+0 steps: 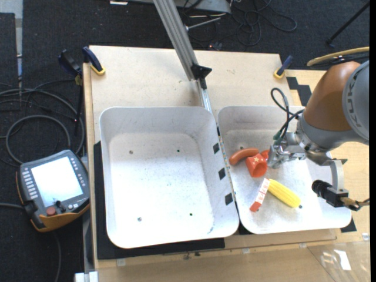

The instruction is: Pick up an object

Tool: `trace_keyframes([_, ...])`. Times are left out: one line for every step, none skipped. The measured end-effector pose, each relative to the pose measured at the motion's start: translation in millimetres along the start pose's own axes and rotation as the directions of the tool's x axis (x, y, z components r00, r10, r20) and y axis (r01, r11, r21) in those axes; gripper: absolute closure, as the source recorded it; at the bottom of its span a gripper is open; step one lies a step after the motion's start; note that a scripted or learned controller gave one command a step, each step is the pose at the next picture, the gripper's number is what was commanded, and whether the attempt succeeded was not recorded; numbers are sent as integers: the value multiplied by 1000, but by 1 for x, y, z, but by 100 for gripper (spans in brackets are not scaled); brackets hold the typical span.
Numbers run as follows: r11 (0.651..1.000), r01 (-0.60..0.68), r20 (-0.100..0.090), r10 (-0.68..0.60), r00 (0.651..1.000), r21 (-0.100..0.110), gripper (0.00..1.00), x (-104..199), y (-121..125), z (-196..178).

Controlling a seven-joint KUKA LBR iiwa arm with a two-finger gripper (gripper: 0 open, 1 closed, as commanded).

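You are at the approach step: the gripper (276,154) sits low in the right bin (329,219), not yet lifting anything. Its finger state cannot be told from this view. The orange-red block (257,166) lies just left of and slightly nearer than the gripper, seemingly touching it. The sausage (242,155) lies just left; the corn cob (284,193) lies nearer. Next, you need a confirmed closure around one object before raising.
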State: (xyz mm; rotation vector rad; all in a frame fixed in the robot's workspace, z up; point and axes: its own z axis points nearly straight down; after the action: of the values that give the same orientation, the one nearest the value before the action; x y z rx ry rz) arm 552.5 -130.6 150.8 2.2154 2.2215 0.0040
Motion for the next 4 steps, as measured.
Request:
trace_keyframes([1000, 1, 0, -1, 1000, 0, 100, 0, 3, -42])
trace_keyframes([1000, 1, 1, -1, 1000, -1, 100, 0, 5, -92])
trace_keyframes([1000, 5, -3, -5, 1000, 5, 100, 54, 8, -82])
trace_keyframes([1000, 6, -4, -6, 1000, 5, 100, 106, 0, -91])
